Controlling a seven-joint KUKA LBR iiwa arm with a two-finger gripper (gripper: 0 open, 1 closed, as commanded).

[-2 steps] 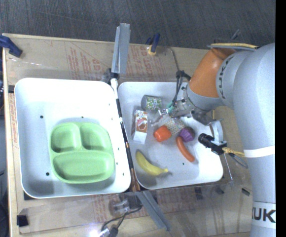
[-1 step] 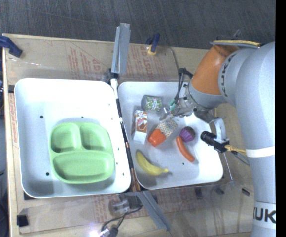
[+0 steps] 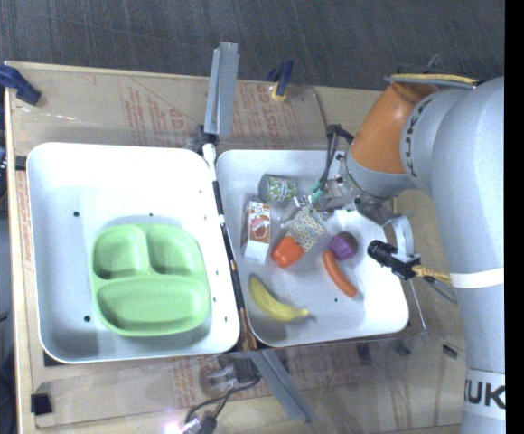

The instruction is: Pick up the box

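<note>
Starting at the near edge of the bench, a yellow curved banana is seen lying toward the front of the right shallow white bin. Just behind it, an orange-red sausage-shaped toy is laid at a slant, with a small purple rounded piece just beyond its far end. In the left shallow white bin, a light green plastic tray with three compartments is set flat, well apart from everything else.

Further back in the right bin, a small orange cup is found lying beside the small white carton box with red print. That box rests flat on the bin floor near the left wall, close to the divide between the two bins. A speckled pale packet lies just to its right, and a green and silver can is tipped on its side behind it.

At the far right, the two-finger gripper is lowered over the packet and the can, to the right of the box and apart from it. Whether it is spread or pressed together cannot be told, as it is hidden among cables and the wrist.

The task is judged barely begun: the box has not been gripped or lifted. A shift leftward over the box, a descent, a closing and a lift are all left to be done.
</note>
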